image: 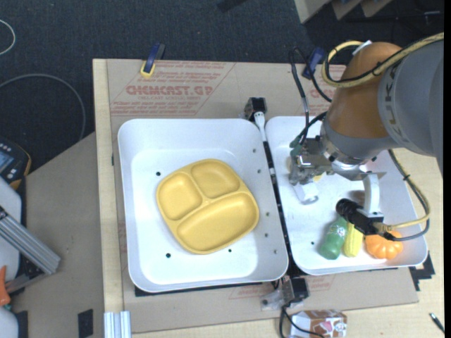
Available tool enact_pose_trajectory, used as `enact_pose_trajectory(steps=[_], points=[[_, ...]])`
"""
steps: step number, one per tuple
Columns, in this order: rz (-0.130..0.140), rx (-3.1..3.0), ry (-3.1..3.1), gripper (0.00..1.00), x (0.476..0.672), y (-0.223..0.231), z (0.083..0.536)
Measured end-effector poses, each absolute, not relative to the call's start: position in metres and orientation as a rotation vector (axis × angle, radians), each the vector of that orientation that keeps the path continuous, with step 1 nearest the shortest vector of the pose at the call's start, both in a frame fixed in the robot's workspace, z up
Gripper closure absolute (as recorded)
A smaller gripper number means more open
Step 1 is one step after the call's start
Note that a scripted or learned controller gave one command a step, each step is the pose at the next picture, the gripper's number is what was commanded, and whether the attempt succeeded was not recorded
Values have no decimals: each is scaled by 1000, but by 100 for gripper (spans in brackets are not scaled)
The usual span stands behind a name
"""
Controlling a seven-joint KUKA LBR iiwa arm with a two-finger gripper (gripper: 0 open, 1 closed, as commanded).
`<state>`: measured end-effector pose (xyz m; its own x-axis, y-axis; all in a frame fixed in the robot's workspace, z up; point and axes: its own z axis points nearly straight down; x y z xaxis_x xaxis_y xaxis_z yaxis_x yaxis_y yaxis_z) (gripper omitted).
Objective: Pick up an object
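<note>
Poised low over the far-left part of the right bin (310, 248), close to the wall shared with the left bin (134, 189): the gripper (305, 183), pointed downward from an arm (366, 104) reaching in from the right. Cannot tell from this slant whether clenched or released. Nothing visibly caught there, so no hold to claim.

Bunched toward the near-right corner of that same bin, apart from the gripper: a green piece (330, 241), a yellow piece (351, 240) pressed against its right side, and an orange piece (384, 247) just beside that. Probably huddled there because the raised rim stops anything sliding further. Awkward for a pinch, judging by how little room shows between the neighbours.

Flat in the middle of the left bin: a divided yellow plate (206, 204), compartments facing up, clear of every wall. Broad and shallow, so likely a poor match for a narrow two-point grip except at its edge.

Both bins side by side on the brown tabletop (176, 90), walls nearly touching, presumably to keep everything within easy reach.

Judged early in the task: no object lifted yet. Likely needs a shift toward the near right before descending on the small cluster.
</note>
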<state>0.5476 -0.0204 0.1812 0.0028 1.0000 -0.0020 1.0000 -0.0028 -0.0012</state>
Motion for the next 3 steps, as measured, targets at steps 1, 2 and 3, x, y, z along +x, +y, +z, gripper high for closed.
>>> enact_pose_trajectory(steps=[1, 2, 3], points=[[15, 2202, 2242, 100, 542, 153, 231], [26, 2215, 2213, 100, 522, 109, 389], [-22, 2237, 2218, 100, 520, 40, 215]])
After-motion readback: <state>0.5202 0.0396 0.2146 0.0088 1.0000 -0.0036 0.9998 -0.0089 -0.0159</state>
